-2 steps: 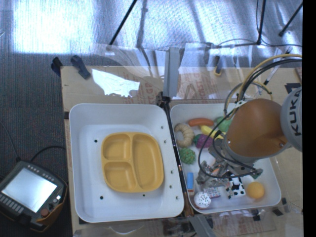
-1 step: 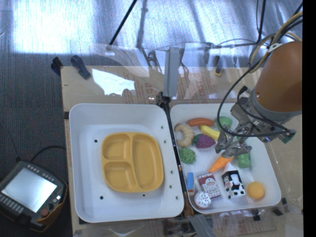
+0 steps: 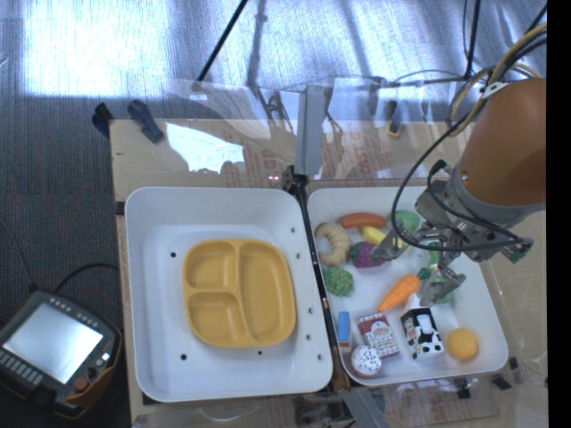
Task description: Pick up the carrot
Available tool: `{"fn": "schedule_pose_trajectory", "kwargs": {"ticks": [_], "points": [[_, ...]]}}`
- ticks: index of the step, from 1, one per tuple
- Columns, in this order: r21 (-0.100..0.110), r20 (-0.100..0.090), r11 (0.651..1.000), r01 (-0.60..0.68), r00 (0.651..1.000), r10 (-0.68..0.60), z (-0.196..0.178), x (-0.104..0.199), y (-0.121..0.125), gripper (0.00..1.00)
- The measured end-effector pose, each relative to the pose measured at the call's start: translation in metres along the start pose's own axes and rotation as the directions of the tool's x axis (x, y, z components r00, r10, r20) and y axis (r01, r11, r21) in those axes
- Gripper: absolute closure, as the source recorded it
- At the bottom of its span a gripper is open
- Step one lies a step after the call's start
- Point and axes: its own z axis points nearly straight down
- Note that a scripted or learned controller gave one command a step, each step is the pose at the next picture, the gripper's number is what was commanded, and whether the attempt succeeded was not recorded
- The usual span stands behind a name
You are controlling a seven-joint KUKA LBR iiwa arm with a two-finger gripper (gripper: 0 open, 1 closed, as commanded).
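The orange carrot [image 3: 398,292] lies slanted in the middle of the right bin [image 3: 493,319], its green top pointing up and right. My gripper [image 3: 415,267] hangs just above the carrot's leafy end and stands open. One finger [image 3: 389,248] is near the purple grapes and the other finger [image 3: 441,285] is to the right of the carrot. Nothing is between the fingers. The arm's orange band [image 3: 504,145] covers the bin's far right corner.
Around the carrot lie purple grapes [image 3: 366,255], broccoli [image 3: 338,280], a beige croissant [image 3: 332,242], a red sausage [image 3: 361,220], a cow-print carton [image 3: 421,333], a small red box [image 3: 378,334] and an orange [image 3: 462,343]. The left bin [image 3: 152,239] holds a yellow divided plate [image 3: 239,292].
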Motion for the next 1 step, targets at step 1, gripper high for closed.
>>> {"fn": "schedule_pose_trajectory", "kwargs": {"ticks": [1], "points": [[-0.014, -0.009, 0.997, 0.072, 0.997, -0.072, 0.1380, 0.0251, -0.0775, 0.00]]}}
